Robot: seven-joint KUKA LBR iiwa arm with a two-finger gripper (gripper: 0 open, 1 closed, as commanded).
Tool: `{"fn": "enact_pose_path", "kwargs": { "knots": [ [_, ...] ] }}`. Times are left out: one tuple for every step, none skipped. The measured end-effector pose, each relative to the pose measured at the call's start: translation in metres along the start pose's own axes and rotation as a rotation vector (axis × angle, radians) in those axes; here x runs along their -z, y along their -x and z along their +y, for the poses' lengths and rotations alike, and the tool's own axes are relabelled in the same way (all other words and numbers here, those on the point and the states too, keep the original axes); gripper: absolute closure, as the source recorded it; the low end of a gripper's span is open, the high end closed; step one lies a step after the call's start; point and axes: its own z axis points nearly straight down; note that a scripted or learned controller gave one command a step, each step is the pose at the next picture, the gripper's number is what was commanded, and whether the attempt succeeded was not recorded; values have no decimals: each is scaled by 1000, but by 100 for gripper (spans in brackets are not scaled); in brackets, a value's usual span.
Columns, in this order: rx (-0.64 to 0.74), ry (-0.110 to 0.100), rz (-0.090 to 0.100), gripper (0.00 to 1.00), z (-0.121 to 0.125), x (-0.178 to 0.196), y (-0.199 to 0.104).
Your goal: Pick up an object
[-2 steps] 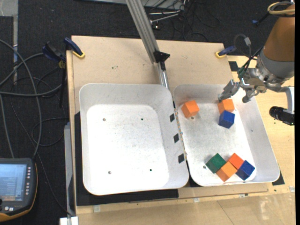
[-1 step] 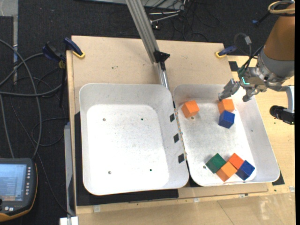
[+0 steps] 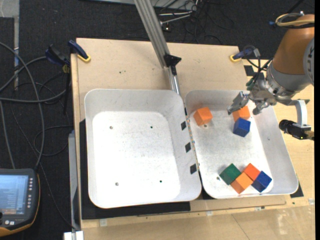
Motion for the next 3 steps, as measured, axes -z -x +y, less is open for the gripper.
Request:
{"fn": "enact_pose_path", "kwargs": {
  "knots": [
    [3, 0, 1, 0, 4, -45, -5],
    [0, 22, -6, 0, 9, -71, -3],
    [1, 26, -8, 100, 10, -62, -2]
  ]
}}
